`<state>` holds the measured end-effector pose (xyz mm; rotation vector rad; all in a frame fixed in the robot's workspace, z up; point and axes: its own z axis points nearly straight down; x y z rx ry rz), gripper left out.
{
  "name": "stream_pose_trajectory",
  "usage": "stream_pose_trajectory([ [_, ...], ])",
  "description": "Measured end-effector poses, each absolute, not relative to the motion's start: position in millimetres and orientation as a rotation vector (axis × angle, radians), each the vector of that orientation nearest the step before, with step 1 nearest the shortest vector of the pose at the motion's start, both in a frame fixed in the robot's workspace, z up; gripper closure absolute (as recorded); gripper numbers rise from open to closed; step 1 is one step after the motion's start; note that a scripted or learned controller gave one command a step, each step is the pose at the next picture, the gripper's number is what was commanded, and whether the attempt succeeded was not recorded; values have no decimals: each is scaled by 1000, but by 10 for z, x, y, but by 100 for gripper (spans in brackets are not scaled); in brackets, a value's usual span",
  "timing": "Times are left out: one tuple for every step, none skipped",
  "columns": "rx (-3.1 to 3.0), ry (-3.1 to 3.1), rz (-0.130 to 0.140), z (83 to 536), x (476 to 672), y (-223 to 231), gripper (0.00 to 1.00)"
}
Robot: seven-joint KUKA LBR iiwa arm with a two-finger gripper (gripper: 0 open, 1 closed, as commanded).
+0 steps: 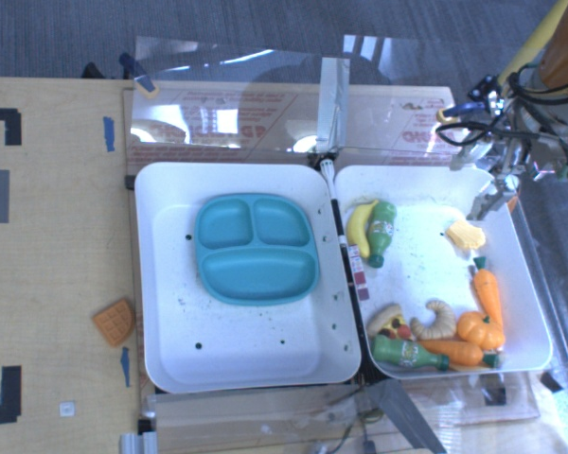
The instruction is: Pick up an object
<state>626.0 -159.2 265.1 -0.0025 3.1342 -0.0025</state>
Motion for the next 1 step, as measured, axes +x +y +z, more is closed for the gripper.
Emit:
stream_pose_trajectory([
  [392, 3116, 0, 1579, 6117, -2237, 0],
])
